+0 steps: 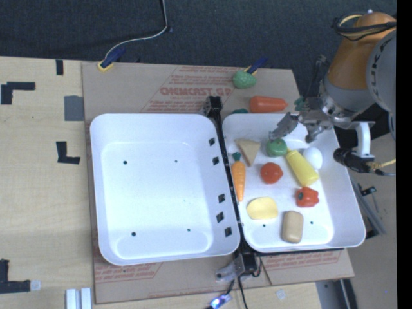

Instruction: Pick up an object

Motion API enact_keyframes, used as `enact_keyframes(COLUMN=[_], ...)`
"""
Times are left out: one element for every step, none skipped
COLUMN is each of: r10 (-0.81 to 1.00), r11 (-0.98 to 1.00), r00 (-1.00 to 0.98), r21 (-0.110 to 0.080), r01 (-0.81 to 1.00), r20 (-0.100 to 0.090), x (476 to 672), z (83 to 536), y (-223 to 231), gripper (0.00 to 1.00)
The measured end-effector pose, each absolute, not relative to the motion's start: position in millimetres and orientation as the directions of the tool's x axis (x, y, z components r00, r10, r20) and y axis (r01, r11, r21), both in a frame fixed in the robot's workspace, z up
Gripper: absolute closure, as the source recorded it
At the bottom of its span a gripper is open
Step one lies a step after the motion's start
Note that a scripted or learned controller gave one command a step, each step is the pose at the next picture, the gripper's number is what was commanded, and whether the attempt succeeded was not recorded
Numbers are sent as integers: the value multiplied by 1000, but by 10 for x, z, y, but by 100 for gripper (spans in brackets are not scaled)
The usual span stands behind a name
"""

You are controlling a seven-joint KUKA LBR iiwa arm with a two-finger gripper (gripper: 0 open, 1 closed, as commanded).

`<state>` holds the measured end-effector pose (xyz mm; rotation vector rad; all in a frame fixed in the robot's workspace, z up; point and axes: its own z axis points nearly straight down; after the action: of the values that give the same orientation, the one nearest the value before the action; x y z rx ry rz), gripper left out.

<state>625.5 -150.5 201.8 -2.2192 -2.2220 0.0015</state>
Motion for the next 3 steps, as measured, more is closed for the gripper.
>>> enact_keyframes(r10=[1000, 1000, 1000], r11=[3, -4, 1], r00=[-3, 4, -1], r21=[6, -38, -13], r01=[1000, 999, 1000], r20=[0, 8, 1], x=[6151, 6627, 6656], z=[1036, 809, 929], y=[-1059, -959, -970], gripper=[0, 0, 100])
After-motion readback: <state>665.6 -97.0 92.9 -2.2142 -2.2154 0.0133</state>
